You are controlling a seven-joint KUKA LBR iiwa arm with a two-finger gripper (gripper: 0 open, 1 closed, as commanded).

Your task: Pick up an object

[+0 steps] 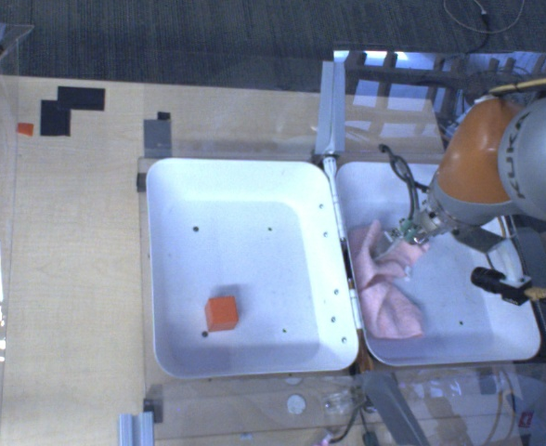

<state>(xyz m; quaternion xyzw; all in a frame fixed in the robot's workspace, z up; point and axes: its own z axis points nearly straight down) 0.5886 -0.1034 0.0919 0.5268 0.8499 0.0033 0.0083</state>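
A crumpled pink cloth [386,295] lies along the left side of the right bin [496,333]. Its upper corner is drawn up to a peak at my gripper [409,236], which reaches in from the right below the orange-banded wrist [477,165]. The fingertips are pinched shut on that corner of the cloth. A small orange cube [222,313] sits apart in the left bin [254,193], near its front left.
The raised rims of the two bins meet in a ridge [343,258] just left of the cloth. A black cable fitting [496,283] hangs over the right bin's right side. Black and orange markers [64,111] lie on the bench at far left.
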